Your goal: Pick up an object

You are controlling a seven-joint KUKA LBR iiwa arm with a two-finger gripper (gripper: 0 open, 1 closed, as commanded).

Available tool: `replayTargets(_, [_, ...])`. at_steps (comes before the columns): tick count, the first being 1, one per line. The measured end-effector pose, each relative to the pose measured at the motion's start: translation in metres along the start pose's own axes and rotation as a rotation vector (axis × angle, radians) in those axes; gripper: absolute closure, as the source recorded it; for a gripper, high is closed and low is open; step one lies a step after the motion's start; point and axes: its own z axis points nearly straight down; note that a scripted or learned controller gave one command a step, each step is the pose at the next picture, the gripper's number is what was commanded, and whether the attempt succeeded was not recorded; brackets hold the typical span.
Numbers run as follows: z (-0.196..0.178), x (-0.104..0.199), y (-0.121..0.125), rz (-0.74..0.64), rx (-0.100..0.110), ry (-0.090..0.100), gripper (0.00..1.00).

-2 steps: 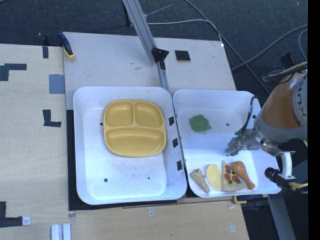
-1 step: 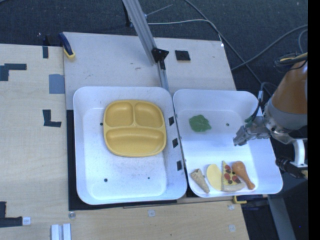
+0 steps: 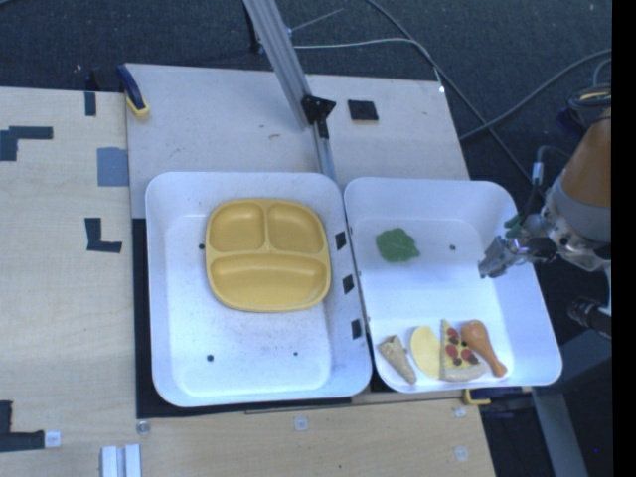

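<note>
The right bin (image 3: 452, 195) holds a green leafy piece (image 3: 397, 245) near its upper left. Along its front edge lie a tan wedge (image 3: 397, 359), a pale yellow slice (image 3: 425, 350), a pizza slice with red dots (image 3: 458, 354) and an orange-brown drumstick (image 3: 485, 347). My gripper (image 3: 497, 260) hangs at the bin's right rim, well right of the green piece and above the drumstick. Nothing shows between its fingers.
The left bin (image 3: 179, 296) carries a yellow divided plate (image 3: 268, 254). A slanted metal rail (image 3: 288, 63) runs down to the gap between the bins. A blue and yellow clamp (image 3: 133, 92) sits at the bench's back left. Cables trail behind.
</note>
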Motion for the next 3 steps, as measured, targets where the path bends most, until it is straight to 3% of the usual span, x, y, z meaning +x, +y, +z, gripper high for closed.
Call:
replayTargets(1, [-0.063, 0.0, -0.002, -0.001, -0.003, -0.001, 1.0])
replayTargets(3, [-0.051, 0.113, 0.003, -0.005, 0.004, 0.001, 1.0])
